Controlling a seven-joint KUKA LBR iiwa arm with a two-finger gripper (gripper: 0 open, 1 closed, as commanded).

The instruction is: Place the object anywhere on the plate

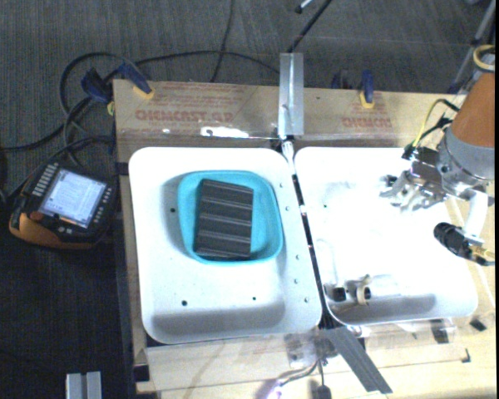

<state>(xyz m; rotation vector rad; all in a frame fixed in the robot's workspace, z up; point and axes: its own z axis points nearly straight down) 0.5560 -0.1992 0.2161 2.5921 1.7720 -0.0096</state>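
Note:
A dark grey ribbed block (224, 218) lies flat on the blue plate (269, 223), which sits in the left white bin (216, 314). The block covers most of the plate's middle and is turned slightly clockwise. My gripper (406, 191) hangs over the right part of the right bin (399, 306), well apart from the block and the plate, and nothing shows in it. The grey arm with its orange band (479, 115) comes in from the right edge.
A small black-and-white piece (354, 292) lies at the front left of the right bin. A metal post (291, 94) stands at the back between the bins. A handheld pendant (65, 202) and cables lie on the floor to the left.

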